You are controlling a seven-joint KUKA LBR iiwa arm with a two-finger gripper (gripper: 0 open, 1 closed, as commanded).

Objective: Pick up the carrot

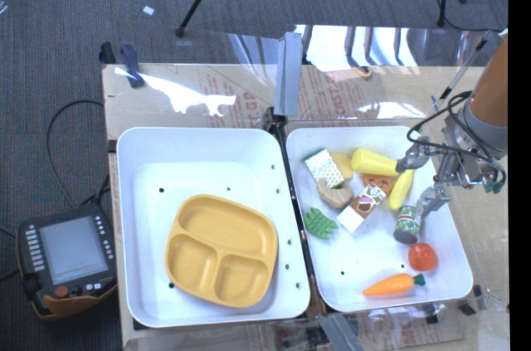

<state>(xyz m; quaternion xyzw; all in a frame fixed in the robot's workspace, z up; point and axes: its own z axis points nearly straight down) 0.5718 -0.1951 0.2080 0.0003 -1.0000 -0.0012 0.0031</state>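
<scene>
1. One carrot [388, 285] lies in the right bin [452, 212], near the bin's front edge. It is orange, tapering to a point on the left, with a small green stub at its right end. It lies almost level and nothing is touching it.
2. One red tomato [422, 256] sits just above the carrot's green end.
3. One small can [406, 224] stands above the tomato. The tool [433, 200] hovers just beside its top; whether the tool is clenched or released cannot be told from here, and it is well apart from the carrot.
4. Farther from the carrot, toward the bin's back, lie one yellow banana [401, 188], one yellow bottle [372, 162], one small carton [362, 206], one piece of bread [335, 194] and one green leafy piece [320, 222].
5. There are two white bins on the tabletop [199, 96]; the left bin [149, 167] holds one yellow divided tray [221, 249].
</scene>
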